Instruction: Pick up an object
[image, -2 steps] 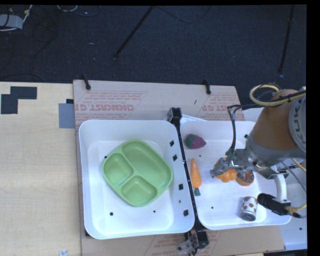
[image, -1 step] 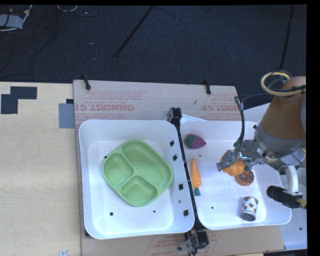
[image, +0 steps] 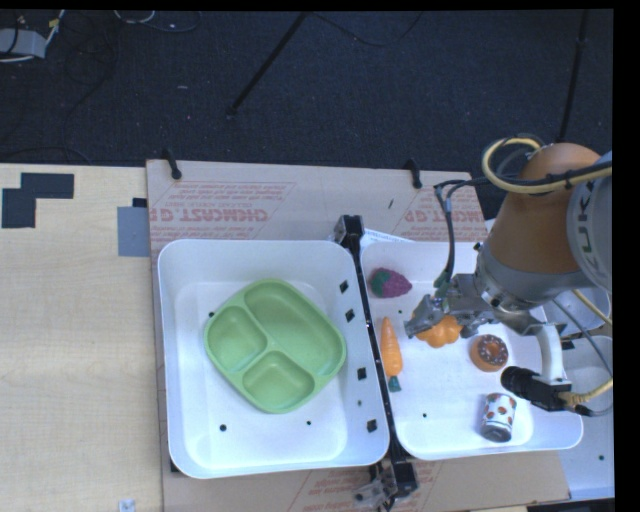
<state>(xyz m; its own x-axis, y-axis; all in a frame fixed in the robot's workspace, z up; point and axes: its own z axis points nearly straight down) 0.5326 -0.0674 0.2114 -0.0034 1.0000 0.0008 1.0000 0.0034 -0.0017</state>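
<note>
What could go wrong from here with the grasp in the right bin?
The gripper sits right at the orange toy, so a poor grip could push it away. The carrot lies close beside it, and the donut is just past it; either could get knocked while lifting.

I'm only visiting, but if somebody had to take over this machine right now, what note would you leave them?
Gripper: low in the right bin, right at an orange toy; whether it grips it cannot be told.
Right bin also holds: carrot by the divider, purple fruit, donut, small can.
Left bin: a green divided plate.
Done: arm is down at a target.
Left: confirm a grasp, then lift the object.
</note>
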